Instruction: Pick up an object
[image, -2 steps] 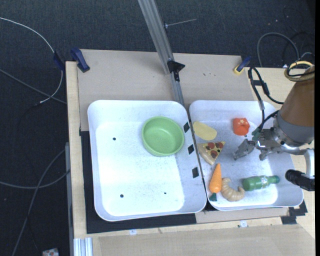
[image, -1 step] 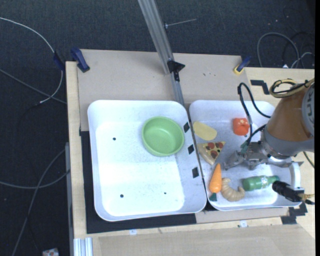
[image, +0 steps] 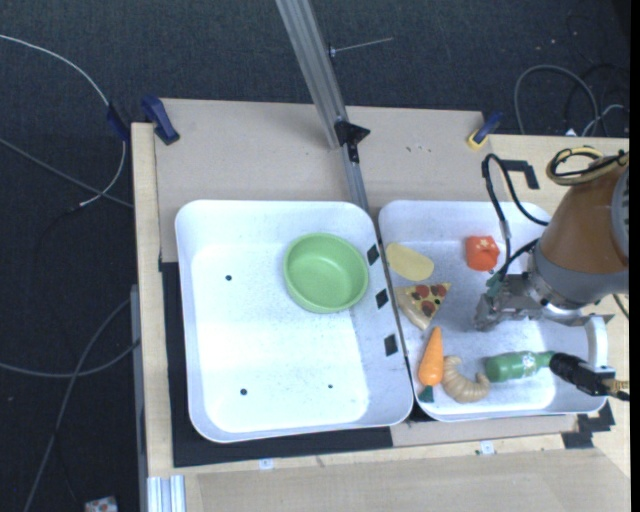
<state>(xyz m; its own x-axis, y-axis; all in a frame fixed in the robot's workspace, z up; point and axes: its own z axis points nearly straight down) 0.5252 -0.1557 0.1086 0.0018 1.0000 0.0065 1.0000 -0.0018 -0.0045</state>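
My gripper hangs low over the middle of the right bin, reaching in from the right. Its fingers point down at bare bin floor, with nothing visible between them. Around it lie a pizza slice to the left, a red pepper-like piece behind it, a green bottle just in front, a curled tan croissant-like piece and an orange carrot at the front left. A pale yellow chip-shaped piece rests near the bin's left wall.
The left bin holds a green bowl near its back right corner. A grey metal post slants up from between the bins. Black cables trail along the arm at the right.
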